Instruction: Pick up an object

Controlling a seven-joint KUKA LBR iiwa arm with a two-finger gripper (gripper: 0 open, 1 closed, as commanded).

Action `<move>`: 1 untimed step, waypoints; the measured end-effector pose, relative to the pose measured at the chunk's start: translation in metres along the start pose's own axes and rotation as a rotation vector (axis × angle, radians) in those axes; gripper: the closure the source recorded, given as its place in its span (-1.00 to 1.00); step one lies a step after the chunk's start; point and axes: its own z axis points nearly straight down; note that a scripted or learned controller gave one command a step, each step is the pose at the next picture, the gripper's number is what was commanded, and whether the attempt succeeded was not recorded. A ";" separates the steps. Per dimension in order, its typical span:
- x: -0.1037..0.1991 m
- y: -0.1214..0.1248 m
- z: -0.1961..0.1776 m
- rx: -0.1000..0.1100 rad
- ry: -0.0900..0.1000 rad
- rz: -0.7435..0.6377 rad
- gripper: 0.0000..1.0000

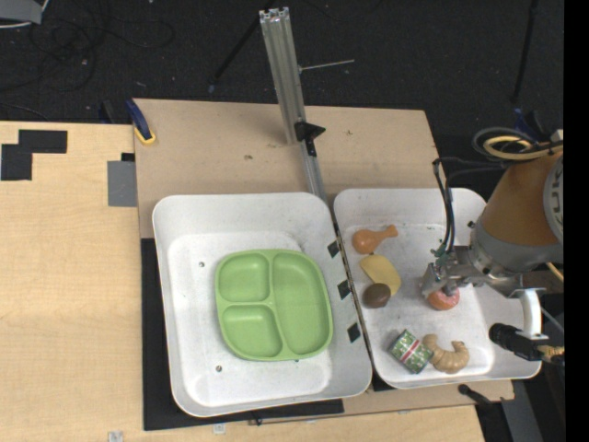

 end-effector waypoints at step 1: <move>-0.003 -0.005 -0.061 -0.009 -0.002 -0.001 1.00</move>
